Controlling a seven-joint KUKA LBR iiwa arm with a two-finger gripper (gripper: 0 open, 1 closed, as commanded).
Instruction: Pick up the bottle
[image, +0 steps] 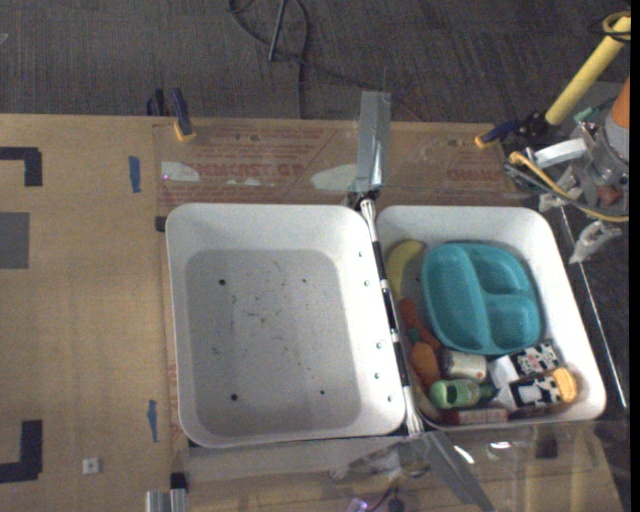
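We look down on the bench (80, 300), brown board with black and blue tape marks, carrying the two white bins. The left bin (190, 235) shows us a speckled grey floor. The right bin (560, 250) is crowded: a teal divided plate (478, 297) lies tilted across its far half, with a yellow banana-like toy (402, 265) just beside it on the left. Below the plate we spot a black-and-white cow-patterned toy (537, 361), orange pieces near the divider, and the bottle (457, 392), green-bodied, lying on its side at the near edge among the clutter. The gripper (590, 190) hangs outside the bin, past its far right corner, well apart from the bottle; open or clenched, we cannot tell
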